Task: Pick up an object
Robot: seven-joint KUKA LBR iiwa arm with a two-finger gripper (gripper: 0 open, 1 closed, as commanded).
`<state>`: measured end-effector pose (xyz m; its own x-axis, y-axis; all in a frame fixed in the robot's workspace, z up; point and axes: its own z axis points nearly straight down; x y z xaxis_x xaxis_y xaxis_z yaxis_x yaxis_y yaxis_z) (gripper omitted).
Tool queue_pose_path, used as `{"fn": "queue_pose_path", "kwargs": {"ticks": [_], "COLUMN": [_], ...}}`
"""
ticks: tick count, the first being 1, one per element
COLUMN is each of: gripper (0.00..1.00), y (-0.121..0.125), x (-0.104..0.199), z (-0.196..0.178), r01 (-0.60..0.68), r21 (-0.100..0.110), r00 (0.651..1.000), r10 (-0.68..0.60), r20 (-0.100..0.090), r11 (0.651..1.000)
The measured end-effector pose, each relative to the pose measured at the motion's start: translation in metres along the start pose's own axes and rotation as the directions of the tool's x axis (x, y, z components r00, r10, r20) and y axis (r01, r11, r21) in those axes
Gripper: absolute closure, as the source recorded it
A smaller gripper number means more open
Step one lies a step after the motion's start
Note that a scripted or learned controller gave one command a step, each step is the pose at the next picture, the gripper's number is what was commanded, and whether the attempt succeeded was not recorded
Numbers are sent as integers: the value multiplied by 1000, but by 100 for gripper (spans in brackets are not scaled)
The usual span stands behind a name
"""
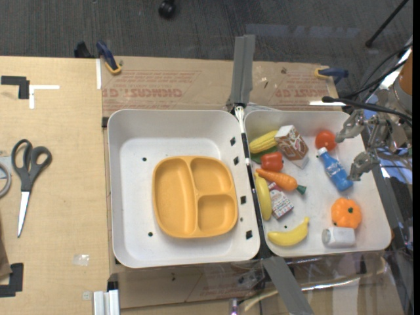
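Right bin: blue bottle, white cap, lying tilted; jaws apart, beside it.

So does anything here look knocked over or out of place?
Mostly just a jumble. The small blue plastic bottle and white cylindrical cup lie on their sides among toy food in the right white bin. The yellow divided plate sits flat in the left white bin.
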<state>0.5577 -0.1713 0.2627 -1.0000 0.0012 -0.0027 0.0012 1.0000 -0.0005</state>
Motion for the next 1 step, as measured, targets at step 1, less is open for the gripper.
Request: {"fn": "queue_pose_path", "kwargs": {"ticks": [1], "gripper": [0], "y": [-50], "x": [-37], "z": [153], "r01": [-144], "r21": [1], "r00": [990], "r10": [144], "r20": [7], "r11": [990]}}
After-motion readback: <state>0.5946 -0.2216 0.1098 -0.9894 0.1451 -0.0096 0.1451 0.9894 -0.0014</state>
